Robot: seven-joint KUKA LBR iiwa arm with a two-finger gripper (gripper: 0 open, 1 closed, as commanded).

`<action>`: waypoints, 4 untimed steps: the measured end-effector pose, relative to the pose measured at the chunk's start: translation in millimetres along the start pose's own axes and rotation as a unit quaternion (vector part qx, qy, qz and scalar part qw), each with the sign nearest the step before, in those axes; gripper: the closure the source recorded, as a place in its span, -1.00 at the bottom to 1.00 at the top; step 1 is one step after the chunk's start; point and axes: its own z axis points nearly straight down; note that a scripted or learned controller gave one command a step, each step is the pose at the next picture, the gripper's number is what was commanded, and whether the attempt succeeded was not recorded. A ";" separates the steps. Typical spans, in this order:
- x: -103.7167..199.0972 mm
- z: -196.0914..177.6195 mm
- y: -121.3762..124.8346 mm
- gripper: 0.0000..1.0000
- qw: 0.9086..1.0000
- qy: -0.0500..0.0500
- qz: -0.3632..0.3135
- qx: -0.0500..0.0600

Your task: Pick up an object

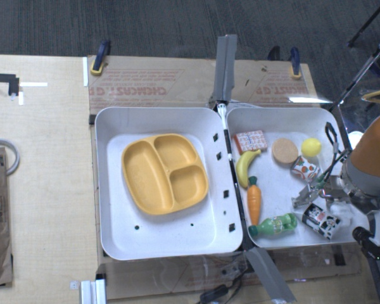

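In the right bin (pixel 342 122), nearest the front edge, a green bottle (pixel 275 225) lies on its side beside a black-and-white carton (pixel 321 220). The gripper (pixel 309 197) hangs just above that carton, its metal fingers spread apart with nothing between them. Farther back stand a carrot (pixel 254 200), banana (pixel 245 166), small printed cup (pixel 304 168), round cookie (pixel 284 150), lemon (pixel 311 147) and checkered packet (pixel 250 140). The left bin (pixel 114 233) holds a yellow divided plate (pixel 164 173).

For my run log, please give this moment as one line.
gripper: low in right bin | nearest: black-and-white carton | grasp: none visible | yellow divided plate: left bin
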 end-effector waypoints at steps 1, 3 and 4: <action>43.0 0.3 49.8 -1.00 0.999 -0.003 -0.054 0.000; -12.8 -9.7 11.6 1.00 1.000 -0.002 -0.016 -0.002; 98.9 -106.5 12.3 1.00 0.996 -0.004 0.092 0.000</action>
